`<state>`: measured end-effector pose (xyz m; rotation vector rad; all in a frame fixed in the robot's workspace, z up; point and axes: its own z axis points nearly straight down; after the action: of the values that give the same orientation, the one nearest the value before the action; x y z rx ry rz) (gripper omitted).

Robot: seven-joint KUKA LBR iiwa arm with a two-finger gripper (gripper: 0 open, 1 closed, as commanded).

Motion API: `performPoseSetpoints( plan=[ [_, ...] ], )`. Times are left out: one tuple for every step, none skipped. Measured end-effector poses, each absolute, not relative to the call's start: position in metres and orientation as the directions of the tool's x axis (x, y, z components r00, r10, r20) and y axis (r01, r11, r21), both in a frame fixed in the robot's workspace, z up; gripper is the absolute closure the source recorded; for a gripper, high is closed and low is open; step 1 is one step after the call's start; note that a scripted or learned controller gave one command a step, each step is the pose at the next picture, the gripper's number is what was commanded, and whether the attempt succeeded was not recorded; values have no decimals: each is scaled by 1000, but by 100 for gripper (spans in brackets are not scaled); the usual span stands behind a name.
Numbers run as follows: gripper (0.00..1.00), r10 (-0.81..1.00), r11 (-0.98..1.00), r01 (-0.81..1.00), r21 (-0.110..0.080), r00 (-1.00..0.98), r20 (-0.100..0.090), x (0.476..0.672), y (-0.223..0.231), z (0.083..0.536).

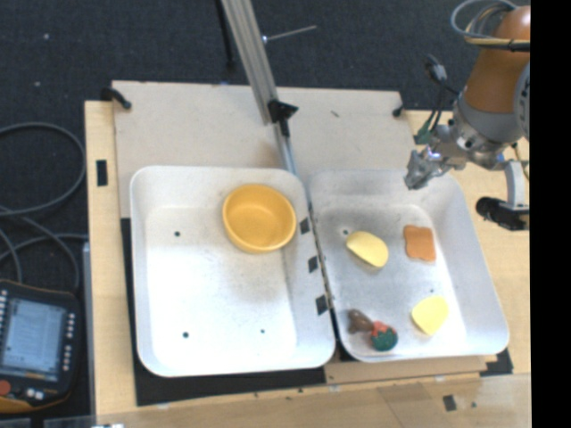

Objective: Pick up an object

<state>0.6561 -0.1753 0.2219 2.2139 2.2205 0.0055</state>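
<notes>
The right bin (464, 239) holds a pale yellow oval piece (368, 249), an orange block (419, 243), a yellow wedge (430, 314) and a small brown, red and green toy (374, 330). A yellow bowl (259, 217) sits in the left bin (161, 283) near its back right corner. My gripper (417, 176) hangs over the right bin's back edge, above and behind the orange block, touching none of the objects. Nothing shows between its fingers.
A slanted metal pole (254, 61) runs from the top down to the seam between the bins. Cables and a pendant (31, 337) lie at the left. A black part (501, 210) juts out beside the right bin.
</notes>
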Motion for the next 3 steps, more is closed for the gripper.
performPoseSetpoints(
  plan=[
    [100,1000,4,1000,6,-4,-1,657,-177,260],
    [100,1000,5,1000,0,-5,0,664,-130,248],
    [100,1000,6,1000,0,-6,1,664,-83,255]
  ],
)
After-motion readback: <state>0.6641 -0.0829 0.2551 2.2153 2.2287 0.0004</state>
